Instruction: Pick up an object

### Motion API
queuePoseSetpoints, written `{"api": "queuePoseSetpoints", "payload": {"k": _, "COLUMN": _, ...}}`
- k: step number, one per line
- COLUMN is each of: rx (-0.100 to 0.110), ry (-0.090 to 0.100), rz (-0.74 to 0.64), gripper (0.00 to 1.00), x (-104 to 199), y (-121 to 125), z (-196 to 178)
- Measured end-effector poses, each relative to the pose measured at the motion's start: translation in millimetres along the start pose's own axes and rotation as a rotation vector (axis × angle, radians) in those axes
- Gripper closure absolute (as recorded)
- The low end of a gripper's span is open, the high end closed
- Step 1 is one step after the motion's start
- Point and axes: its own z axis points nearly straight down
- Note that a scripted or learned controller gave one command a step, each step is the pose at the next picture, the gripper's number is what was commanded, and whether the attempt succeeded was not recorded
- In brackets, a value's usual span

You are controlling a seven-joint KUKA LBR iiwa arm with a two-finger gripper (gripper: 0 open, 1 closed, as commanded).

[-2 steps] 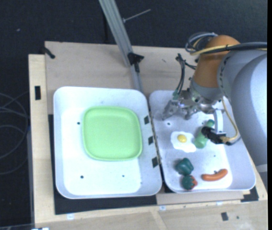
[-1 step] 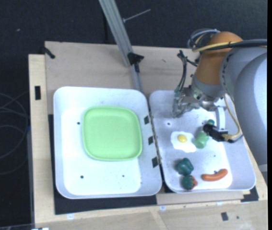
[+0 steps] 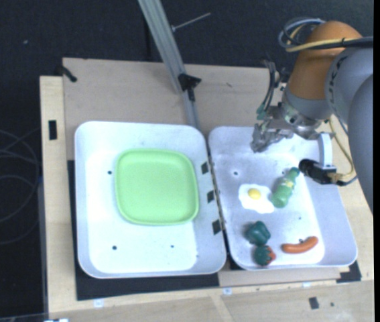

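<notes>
My gripper [image 3: 262, 141] hangs over the far edge of the right bin [image 3: 233, 146], above bare white floor, with nothing seen between its fingers. Nearer the camera in that bin lie a fried egg toy [image 3: 255, 198], a green bottle [image 3: 284, 188] just right of it, a green pepper [image 3: 258, 232] with a second small green and red piece [image 3: 264, 254] below it, and a red sausage [image 3: 299, 245] at the front right. All of these lie well clear of the gripper.
The left bin [image 3: 96, 247] holds a light green square plate [image 3: 156, 186]. A grey metal bar [image 3: 165, 39] slants from the top down to the divide between the bins. Wooden bench surface surrounds both bins.
</notes>
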Motion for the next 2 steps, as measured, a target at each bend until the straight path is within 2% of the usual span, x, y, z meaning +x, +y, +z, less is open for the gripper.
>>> {"api": "queuePoseSetpoints", "payload": {"k": 1, "rx": -0.001, "ry": 0.0, "rz": -0.002, "gripper": 1.0, "x": 8, "y": 6, "z": -56}}
{"api": "queuePoseSetpoints", "payload": {"k": 2, "rx": 0.0, "ry": 0.0, "rz": -0.001, "gripper": 1.0, "x": -1, "y": 8, "z": -104}}
